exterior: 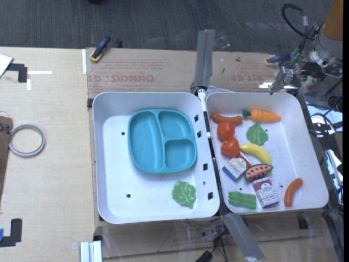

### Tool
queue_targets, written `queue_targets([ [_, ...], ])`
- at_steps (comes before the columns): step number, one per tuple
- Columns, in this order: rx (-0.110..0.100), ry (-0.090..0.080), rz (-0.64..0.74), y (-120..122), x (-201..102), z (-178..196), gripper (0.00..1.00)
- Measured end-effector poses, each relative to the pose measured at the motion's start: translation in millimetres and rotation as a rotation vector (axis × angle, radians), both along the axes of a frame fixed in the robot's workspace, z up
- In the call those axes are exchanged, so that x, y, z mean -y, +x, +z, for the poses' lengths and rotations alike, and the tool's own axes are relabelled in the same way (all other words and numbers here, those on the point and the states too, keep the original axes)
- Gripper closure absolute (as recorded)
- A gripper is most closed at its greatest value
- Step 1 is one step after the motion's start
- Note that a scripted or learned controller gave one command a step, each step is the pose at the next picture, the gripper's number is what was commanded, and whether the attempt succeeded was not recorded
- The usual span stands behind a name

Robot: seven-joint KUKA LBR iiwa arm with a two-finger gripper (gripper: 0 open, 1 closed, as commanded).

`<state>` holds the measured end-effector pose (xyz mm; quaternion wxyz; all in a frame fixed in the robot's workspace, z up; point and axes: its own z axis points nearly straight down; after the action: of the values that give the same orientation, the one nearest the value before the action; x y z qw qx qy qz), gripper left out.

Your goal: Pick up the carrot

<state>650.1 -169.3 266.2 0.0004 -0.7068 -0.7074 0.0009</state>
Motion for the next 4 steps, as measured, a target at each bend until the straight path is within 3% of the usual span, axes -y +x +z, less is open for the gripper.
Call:
queue_targets([
  [1,0.001,0.000,0.153,9,17,-98,0.00],
  [2,0.008,-0.004,0.311,-3,33,-171,0.00],
  [3,0.015,-0.008,0.310,-1,34,-159,1.00],
  [4,0.015,-0.008,0.309,-1,34,-159,0.00],
])
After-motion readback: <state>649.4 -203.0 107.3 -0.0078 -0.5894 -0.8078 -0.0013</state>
